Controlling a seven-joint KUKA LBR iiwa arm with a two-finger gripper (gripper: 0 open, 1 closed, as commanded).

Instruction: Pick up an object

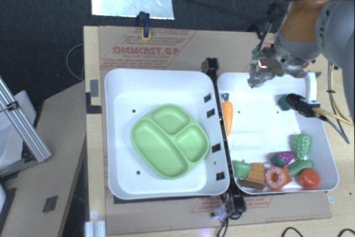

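Observation:
My gripper [258, 78] hangs over the far left corner of the right bin [260, 125], with nothing visibly in it. An orange toy carrot [226, 114] lies along that bin's left wall, below and left of the gripper. Along the near edge sits a cluster of toy foods: a green piece [241, 167], a brown waffle-like block [256, 175], a pink donut [275, 177], a purple piece [283, 158], a bumpy green piece [301, 145] and a red tomato [309, 177]. They are well apart from the gripper.
The left bin [119, 97] holds a green divided plate [169, 140]. A black divider with clips [217, 119] runs between the bins. The grey arm with its orange band [310, 3] comes in from the upper right.

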